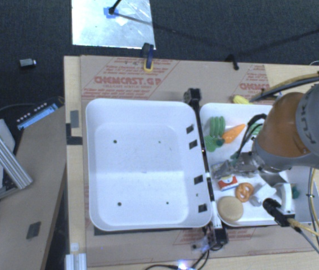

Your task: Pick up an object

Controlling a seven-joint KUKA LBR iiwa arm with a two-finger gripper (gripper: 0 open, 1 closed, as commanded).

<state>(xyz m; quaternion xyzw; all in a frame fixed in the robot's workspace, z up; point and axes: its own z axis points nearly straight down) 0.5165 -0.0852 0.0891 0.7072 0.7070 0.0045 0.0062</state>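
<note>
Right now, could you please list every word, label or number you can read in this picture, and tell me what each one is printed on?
"CHEMCAST GP": red print on the brown sheet under the bins, beyond the left bin.
Red print of the same kind at the sheet's far right corner: partly hidden by the arm, not readable.
Small red and white packet in the right bin: any markings too small to read.
</note>
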